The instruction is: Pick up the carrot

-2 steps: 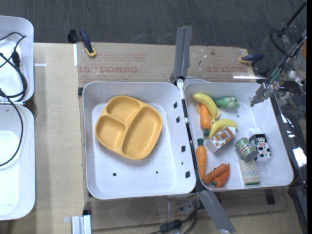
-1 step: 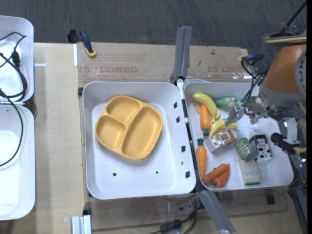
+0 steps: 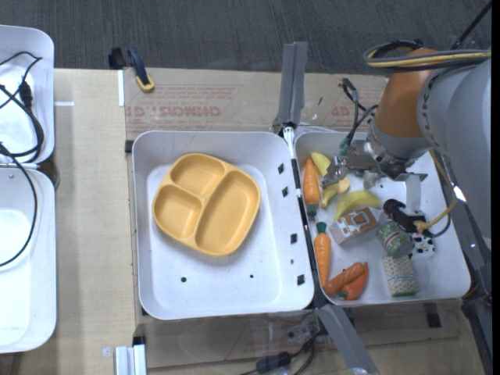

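The carrot (image 3: pixel 322 254) lies along the right bin's (image 3: pixel 461 287) left wall, near the front corner, another carrot (image 3: pixel 311 182) behind it. The gripper (image 3: pixel 341 173) hangs over the bananas (image 3: pixel 349 199); its opening cannot be told.

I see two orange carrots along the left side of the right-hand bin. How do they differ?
The upper carrot lies close to the bananas, while the lower carrot lies nearer the front of the right bin, beside the small carton. The upper carrot looks shorter and plumper; the lower carrot looks longer and tapers to a thin tip. Both are orange, lie roughly lengthwise along the bin's left wall, and rest free of the gripper.
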`<action>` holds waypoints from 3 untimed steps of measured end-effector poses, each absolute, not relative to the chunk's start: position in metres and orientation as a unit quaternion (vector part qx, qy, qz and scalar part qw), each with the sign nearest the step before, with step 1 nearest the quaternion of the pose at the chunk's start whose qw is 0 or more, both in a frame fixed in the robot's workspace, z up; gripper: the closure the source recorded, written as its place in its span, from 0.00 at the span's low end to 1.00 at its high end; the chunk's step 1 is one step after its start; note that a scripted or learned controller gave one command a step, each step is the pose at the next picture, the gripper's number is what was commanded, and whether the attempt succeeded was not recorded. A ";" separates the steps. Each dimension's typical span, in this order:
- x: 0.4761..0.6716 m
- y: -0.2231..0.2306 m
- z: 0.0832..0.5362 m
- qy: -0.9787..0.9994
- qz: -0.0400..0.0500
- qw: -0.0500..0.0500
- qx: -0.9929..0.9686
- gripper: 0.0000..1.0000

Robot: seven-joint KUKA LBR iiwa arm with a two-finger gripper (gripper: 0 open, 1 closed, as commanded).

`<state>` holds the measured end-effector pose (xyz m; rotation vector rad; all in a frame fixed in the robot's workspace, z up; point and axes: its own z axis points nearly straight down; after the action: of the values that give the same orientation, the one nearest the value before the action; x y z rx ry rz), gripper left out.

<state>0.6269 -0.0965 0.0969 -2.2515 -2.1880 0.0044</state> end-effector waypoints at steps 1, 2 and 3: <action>0.637 -0.093 0.091 -0.709 0.001 0.000 -0.705 0.00; 0.594 -0.064 0.190 -0.811 0.001 0.001 -0.585 0.00; 0.557 -0.165 0.146 -0.834 0.001 0.001 -0.552 0.00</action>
<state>0.5575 -0.1654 0.1463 -1.7338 -2.6166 0.0040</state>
